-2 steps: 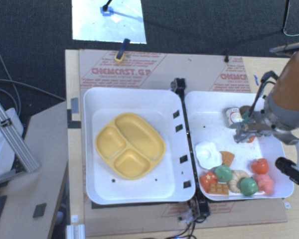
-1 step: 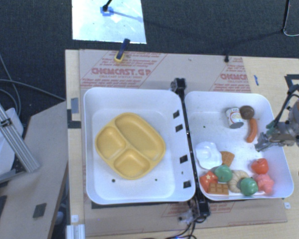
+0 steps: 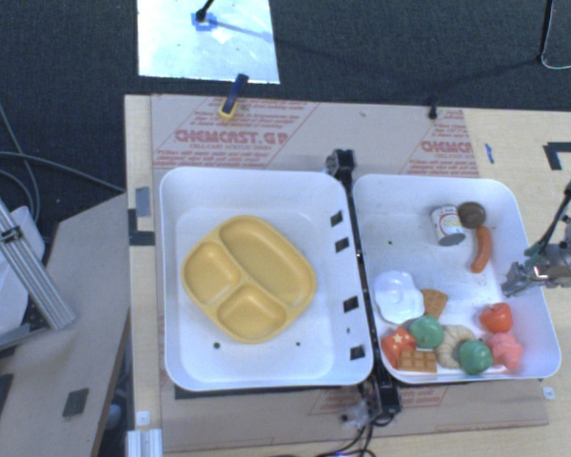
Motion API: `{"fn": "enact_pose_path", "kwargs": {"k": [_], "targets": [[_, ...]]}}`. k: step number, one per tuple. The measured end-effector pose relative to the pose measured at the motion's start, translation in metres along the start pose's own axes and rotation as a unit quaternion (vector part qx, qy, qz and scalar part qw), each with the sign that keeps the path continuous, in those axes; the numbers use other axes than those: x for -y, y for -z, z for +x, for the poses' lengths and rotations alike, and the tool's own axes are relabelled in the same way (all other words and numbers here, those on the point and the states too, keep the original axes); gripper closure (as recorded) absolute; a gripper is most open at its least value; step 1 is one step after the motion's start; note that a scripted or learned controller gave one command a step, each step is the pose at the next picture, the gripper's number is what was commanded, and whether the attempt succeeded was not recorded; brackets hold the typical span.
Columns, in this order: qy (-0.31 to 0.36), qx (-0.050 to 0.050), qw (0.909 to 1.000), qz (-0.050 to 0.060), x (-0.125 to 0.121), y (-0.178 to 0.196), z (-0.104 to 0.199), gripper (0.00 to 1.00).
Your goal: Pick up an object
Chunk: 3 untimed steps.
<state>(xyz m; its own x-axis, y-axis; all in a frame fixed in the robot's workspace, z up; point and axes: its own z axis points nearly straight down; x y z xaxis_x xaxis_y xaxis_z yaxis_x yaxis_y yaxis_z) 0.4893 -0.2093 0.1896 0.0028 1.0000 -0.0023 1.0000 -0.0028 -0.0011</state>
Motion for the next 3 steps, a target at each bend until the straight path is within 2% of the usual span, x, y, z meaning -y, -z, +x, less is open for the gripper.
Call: {"fn": "enact_pose_path", "kwargs": {"k": [1, 2, 3], "targets": [[0.002, -0.001, 1.0, -0.001, -0.001, 0.002, 0.003, 0.0], [0.002, 0.0, 1.0, -0.003, 0.002, -0.107, 0.003, 0.0], [0.001, -0.001, 1.0, -0.002, 0.002, -0.094, 0.003, 1.0]]}}
